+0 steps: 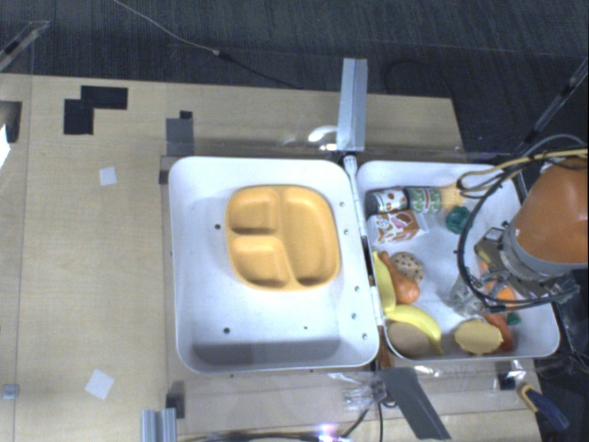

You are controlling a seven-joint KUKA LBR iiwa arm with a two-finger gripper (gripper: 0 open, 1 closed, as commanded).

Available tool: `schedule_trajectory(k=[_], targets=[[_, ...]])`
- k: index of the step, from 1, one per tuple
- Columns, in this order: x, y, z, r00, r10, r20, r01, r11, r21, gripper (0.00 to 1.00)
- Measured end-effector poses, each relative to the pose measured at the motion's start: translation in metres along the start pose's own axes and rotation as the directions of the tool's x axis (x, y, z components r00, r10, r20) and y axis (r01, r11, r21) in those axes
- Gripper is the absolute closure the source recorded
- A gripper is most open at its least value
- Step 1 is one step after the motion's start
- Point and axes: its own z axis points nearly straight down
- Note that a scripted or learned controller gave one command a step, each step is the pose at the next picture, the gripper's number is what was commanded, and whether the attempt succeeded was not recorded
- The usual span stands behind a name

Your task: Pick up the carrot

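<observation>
Beneath the pincer point(504, 295) lies the carrot point(498, 319).

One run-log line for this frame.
arm: over right bin | carrot: orange partly visible beneath arm | yellow tray: left bin

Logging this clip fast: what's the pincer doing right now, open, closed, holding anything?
Pincer: cannot be told; it is low in the right bin, over the carrot, hidden under the arm.

You look down from one fixed camera set high above the surface point(83, 274), tilted at a slant. It takes in both white bins point(193, 247) side by side from some way off, and the arm point(552, 219) enters from your right edge.
</observation>
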Motion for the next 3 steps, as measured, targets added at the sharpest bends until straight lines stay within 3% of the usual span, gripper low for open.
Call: schedule_trajectory(k=[1, 2, 3], targets=[[-0.005, 0.010, 0.000, 0.950, -0.312, 0.001, 0.312, 0.950, 0.002, 1.00], [-0.004, 0.012, 0.001, 0.950, -0.312, 0.001, 0.312, 0.950, -0.003, 0.00], [0.021, -0.020, 0.002, 0.963, -0.271, -0.001, 0.271, 0.963, -0.007, 0.00]])
